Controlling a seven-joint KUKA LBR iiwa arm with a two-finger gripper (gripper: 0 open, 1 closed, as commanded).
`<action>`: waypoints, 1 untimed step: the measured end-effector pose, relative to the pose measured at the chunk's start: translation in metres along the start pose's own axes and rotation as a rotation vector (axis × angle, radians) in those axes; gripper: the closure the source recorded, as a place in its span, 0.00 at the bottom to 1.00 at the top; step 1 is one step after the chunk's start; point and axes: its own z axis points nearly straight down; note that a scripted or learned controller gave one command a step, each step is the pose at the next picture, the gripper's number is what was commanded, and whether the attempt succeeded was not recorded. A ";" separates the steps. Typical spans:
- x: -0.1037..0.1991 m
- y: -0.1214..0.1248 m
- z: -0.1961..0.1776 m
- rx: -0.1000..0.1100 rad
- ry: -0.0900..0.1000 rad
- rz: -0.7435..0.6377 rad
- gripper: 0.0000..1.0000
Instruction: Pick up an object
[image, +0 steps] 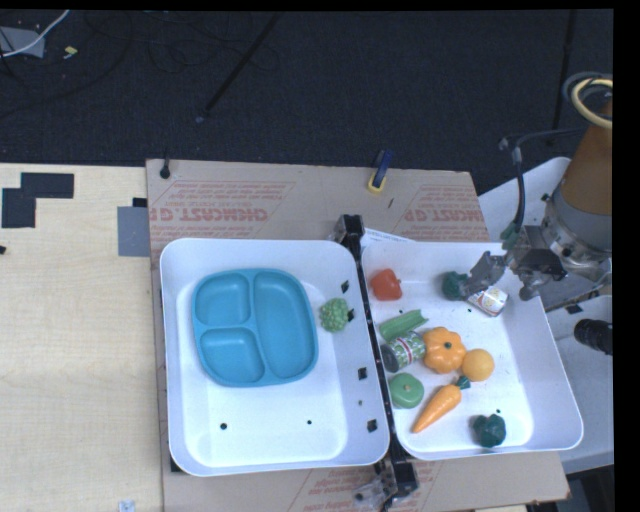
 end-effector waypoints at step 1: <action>0.000 0.002 -0.006 -0.011 -0.001 -0.002 0.00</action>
